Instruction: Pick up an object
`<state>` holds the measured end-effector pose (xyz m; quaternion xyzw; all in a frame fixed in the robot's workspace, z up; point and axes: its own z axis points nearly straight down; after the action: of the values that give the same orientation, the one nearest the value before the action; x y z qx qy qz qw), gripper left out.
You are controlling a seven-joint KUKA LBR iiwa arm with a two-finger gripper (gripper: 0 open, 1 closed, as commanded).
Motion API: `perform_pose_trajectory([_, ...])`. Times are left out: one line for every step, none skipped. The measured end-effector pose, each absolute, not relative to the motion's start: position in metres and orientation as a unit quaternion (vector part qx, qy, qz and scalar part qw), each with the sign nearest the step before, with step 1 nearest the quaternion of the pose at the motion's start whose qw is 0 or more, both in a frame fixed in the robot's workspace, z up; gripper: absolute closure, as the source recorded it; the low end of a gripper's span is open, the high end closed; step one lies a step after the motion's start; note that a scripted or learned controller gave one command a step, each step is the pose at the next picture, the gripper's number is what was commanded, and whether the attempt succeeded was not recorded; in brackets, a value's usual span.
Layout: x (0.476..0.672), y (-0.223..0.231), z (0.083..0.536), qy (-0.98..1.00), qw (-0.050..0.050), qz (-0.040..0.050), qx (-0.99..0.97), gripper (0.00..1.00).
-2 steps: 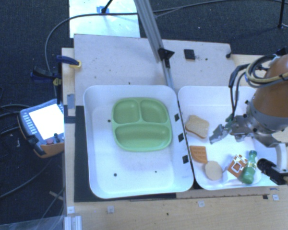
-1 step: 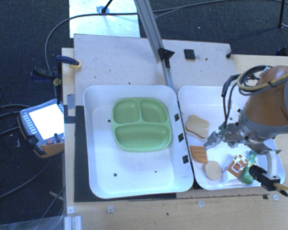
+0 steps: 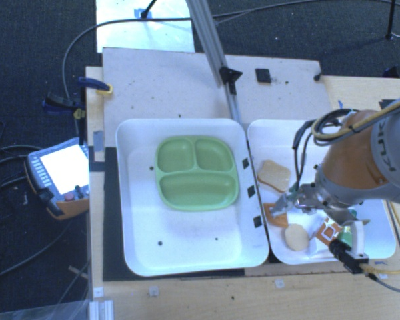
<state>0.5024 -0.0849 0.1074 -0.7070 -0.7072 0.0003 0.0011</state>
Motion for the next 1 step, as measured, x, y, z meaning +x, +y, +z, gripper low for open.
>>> perform_pose_trajectory([0.5074,-0.083,0.0912,-0.708,-0.001,-0.0054,-0.706,0.0])
